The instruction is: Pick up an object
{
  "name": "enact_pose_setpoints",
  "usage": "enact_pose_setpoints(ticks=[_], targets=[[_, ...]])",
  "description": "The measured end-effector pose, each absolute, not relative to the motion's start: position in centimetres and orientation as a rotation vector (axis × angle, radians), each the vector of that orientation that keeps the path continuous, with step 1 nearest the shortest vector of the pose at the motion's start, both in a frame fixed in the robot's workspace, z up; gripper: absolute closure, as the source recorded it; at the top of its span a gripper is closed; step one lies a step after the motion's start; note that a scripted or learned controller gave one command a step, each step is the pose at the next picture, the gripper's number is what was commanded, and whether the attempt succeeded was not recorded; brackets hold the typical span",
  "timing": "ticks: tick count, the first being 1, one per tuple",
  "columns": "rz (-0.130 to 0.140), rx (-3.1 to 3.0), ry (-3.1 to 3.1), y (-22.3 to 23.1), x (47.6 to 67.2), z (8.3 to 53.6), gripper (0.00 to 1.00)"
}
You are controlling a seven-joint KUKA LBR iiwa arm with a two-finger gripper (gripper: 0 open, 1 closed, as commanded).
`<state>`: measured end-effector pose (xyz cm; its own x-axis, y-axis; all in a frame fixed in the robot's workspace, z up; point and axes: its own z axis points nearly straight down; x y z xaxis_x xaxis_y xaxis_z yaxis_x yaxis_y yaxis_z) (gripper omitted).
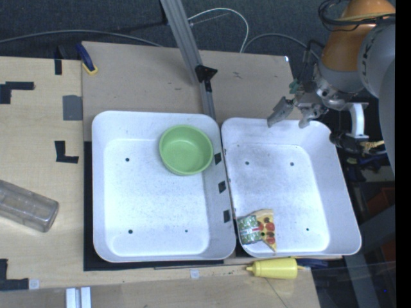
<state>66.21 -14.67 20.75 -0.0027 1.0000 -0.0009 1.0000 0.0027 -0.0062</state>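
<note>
So from where I'm sitting the pick hasn't really started. The counter carries the two white bins: the left bin has a green bowl sitting near its top edge, and the right bin has a small printed snack packet down in its near-left corner, lying flat against the wall next to the divider. The arm is parked up at the far rim of the right bin, and the tool hovers there with its two fingers spread apart and nothing between them, well apart from both the packet and the bowl. So everything is left to do: choose a target, get over it, drop, close, lift. Outside the bins there's a clear plastic cup on its side at the left and a yellow squeeze bottle just beside the front rim. The packet has colourful print but I can't read any of it, too small.
</note>
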Motion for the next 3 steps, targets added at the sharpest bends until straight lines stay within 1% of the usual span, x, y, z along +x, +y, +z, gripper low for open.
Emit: enact_pose_setpoints(ticks=[1, 2, 3], targets=[[0.008, -2.216, -2.222, -14.7, 66.5, 16.3, 0.00], [0.007, -2.217, -2.222, -14.8, 66.2, 11.9, 0.00], [0.004, -2.217, -2.226, -14.7, 66.3, 13.2, 1.00]])
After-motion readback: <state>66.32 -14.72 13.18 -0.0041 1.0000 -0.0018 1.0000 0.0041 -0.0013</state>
